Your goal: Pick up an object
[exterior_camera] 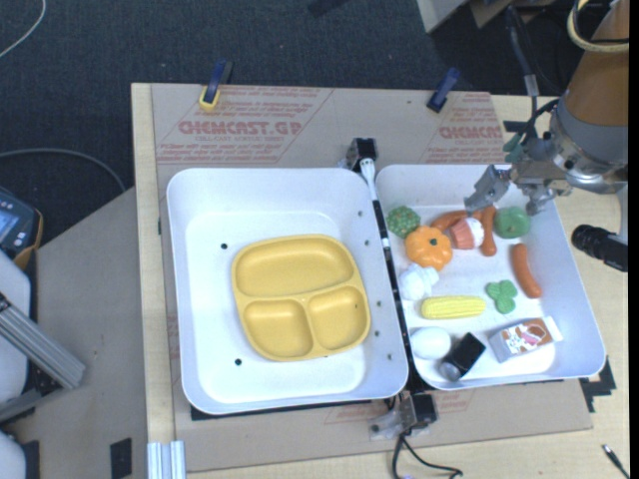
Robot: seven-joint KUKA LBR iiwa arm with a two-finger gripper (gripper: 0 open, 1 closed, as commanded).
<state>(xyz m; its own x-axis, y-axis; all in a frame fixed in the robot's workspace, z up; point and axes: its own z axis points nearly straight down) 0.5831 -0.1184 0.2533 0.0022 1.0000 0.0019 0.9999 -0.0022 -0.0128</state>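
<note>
My gripper [512, 196] hangs over the back of the right bin [584, 342], fingers spread open and nothing between them. Just below its tips lies a round green piece [511, 223]. To the left of that are a red-and-white piece [464, 233] and a thin orange carrot [487, 241]. An orange pumpkin [429, 247] and a green leafy piece [403, 220] lie further left. A sausage [526, 270], a small green piece [501, 293], a corn cob [452, 307], a white egg [430, 342], a black block [463, 355] and a small carton [522, 337] fill the front.
The left bin [195, 218] holds a yellow divided plate [298, 295]. A black clip [361, 153] sits where the two bins meet at the back. Cardboard [300, 118] lies under both bins, clamped at the back edge.
</note>
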